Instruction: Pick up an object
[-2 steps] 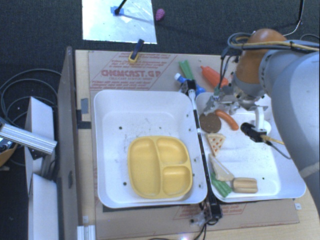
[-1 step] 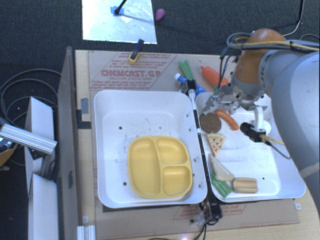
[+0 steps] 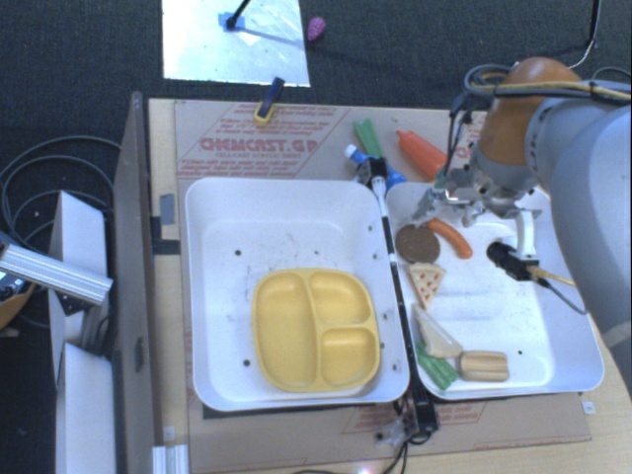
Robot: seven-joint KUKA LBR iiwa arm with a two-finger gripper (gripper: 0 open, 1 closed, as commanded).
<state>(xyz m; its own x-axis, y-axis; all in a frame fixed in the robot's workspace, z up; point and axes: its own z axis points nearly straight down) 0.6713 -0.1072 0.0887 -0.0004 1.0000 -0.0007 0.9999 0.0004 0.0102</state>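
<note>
End effector [image 3: 446, 203], grip state unreadable, hangs over the right bin [image 3: 568, 363] beside one sausage [image 3: 451, 237] and one brown disc [image 3: 418, 244].

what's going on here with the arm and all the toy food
A grey robot arm reaches in from the right over the right bin, which holds toy food: a brown round patty, an orange sausage, a pizza slice, a sandwich wedge and a small bread roll. Its gripper hangs near the far edge of that bin, close above the patty and sausage, with nothing visibly held. The left bin holds a yellow divided plate.
</note>
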